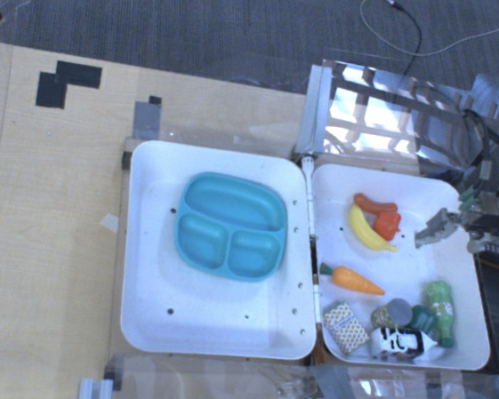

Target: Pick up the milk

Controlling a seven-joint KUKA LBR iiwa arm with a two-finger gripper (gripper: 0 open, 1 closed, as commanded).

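Camera view: grey two-finger gripper (434,229) at right of frame, above the right white bin's (316,246) upper right part.
Gripper state: whether its tips are spread or pressed together cannot be told; nothing visible between them.
Milk: small black-and-white cow-patterned carton (399,343), lying at the bin's lower right, well apart from the gripper.
Progress: pick apparently not begun; approach, descent and grasp all remain.
Neighbours: grey round can (395,312) and green bottle (439,307) crowd it.
Elsewhere: glossy yellow plastic banana (369,230), orange carrot (355,280); smooth blue divided tray (230,225) in the left bin.
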